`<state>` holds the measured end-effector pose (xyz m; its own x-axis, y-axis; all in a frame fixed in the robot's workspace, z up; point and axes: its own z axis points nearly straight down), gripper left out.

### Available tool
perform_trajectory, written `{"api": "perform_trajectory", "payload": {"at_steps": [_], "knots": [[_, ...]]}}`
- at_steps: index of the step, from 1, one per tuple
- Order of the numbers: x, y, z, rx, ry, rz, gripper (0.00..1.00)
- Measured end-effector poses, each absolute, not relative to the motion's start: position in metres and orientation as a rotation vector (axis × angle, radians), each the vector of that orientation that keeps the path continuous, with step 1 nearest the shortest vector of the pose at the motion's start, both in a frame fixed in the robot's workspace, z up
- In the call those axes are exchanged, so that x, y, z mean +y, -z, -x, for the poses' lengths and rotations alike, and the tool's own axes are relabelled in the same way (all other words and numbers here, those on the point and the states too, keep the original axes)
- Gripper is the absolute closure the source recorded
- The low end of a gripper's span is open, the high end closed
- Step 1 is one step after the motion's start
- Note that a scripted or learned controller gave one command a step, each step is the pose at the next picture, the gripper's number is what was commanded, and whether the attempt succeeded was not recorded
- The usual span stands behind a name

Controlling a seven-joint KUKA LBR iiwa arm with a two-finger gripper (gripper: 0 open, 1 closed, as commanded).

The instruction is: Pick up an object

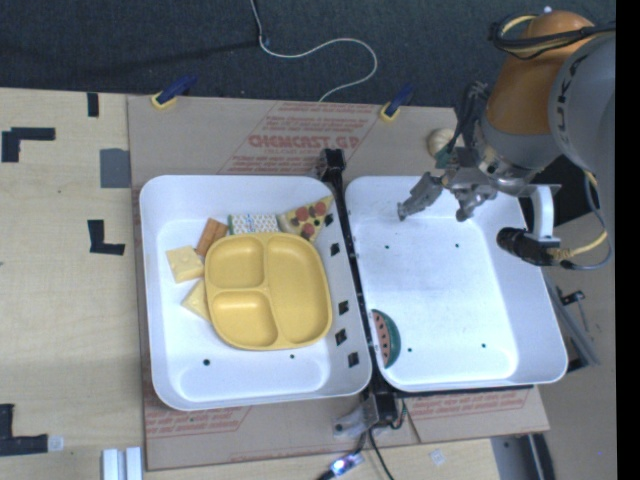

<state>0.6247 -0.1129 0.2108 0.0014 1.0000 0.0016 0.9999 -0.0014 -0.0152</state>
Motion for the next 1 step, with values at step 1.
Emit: {"api": "perform_trajectory", "payload": {"at_steps": [1], "knots": [[-0.1127, -0.2187, -0.6276, -2.222, -0.002, 2.219, 0.00]]}}
